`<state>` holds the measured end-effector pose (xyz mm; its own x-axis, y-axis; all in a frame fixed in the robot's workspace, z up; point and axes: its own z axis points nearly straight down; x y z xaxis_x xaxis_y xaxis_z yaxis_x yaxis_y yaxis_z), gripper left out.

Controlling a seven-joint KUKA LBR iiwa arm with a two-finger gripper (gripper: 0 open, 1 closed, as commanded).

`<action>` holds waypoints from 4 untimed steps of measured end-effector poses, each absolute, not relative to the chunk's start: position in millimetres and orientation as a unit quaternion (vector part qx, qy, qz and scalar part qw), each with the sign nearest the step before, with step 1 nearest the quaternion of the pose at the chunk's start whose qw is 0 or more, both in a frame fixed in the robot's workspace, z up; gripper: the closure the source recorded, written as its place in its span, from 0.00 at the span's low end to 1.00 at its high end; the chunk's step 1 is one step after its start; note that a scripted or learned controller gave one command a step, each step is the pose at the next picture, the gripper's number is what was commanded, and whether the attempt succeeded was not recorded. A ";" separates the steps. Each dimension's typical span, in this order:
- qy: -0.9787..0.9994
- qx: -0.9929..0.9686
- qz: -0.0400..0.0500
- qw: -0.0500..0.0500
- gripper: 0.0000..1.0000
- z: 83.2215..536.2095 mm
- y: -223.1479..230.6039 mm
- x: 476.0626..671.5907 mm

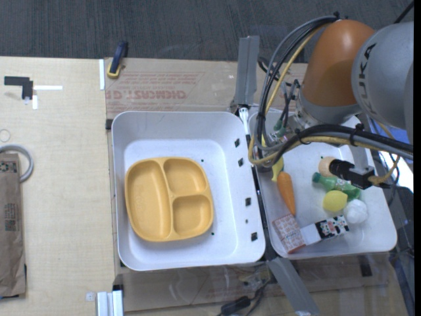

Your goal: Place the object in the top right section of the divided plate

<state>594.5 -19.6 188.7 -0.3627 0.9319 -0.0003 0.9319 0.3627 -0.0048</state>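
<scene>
Resting smooth yellow divided plate (169,198), tapered carrot (287,193)

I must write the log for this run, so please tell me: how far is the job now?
Nothing looks done yet: the yellow divided plate in the left bin has nothing in any section. The carrot, the yellow lemon and the other items lie in the right bin, where the arm hangs above them. Picking an object, carrying it over and placing it are all left.

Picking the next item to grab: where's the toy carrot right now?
The toy carrot lies in the right bin, near its left wall, just above the red-and-white packet and left of the yellow lemon.
</scene>
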 end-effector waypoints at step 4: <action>-0.519 -0.855 0.005 0.001 1.00 187.8 97.2 476.9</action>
<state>476.9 97.2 187.8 0.4613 0.8872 -0.0086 0.8872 -0.4614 -0.0067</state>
